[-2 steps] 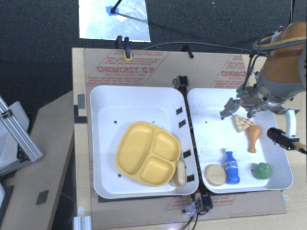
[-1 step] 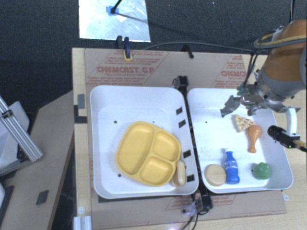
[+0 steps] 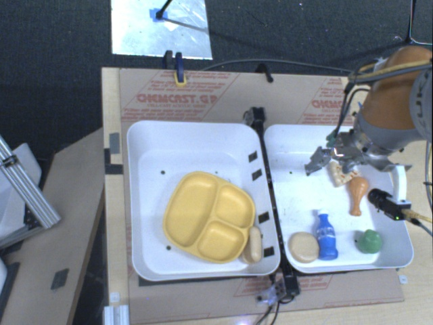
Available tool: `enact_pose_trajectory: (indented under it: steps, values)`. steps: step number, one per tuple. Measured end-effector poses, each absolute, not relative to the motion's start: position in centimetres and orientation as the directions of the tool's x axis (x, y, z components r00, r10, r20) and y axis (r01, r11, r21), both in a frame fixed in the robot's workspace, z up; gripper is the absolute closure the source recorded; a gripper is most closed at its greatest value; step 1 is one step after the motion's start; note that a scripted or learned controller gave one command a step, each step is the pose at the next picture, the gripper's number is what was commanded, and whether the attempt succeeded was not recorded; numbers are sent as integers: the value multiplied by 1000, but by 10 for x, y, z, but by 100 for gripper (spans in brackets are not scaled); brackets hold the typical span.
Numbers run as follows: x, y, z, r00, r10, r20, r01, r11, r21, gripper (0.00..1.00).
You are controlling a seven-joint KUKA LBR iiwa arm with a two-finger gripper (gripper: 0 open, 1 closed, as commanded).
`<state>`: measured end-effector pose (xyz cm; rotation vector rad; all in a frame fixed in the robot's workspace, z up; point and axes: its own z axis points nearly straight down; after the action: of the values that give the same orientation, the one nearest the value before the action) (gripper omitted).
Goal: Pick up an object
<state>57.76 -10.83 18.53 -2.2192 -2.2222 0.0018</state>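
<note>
Judging by its shape, the drumstick (image 3: pixel 357 193) looked light, stiff and smooth, best pinched across its narrow pale shank. It was orange-brown with a whitish bone end, lying in the right bin (image 3: pixel 284 181) near the bottle (image 3: pixel 325 235). The gripper (image 3: pixel 323 160) hovered just beside it, jaws seemingly spread, holding nothing.

In the right bin (image 3: pixel 284 147), a tan chicken drumstick (image 3: pixel 356 193) lies near the right wall, bone end up by the gripper (image 3: pixel 325 158). A blue bottle (image 3: pixel 325 235) lies along the front edge, a beige bun (image 3: pixel 304 246) touching its left side. A green ball (image 3: pixel 369 241) sits in the front right corner.
</note>
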Motion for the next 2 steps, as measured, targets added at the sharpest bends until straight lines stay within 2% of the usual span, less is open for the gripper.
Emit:
enact_pose_trajectory:
  steps: [2]
  values:
    - [573,-112,82,-1,1000,1,1000,1,-2,0]
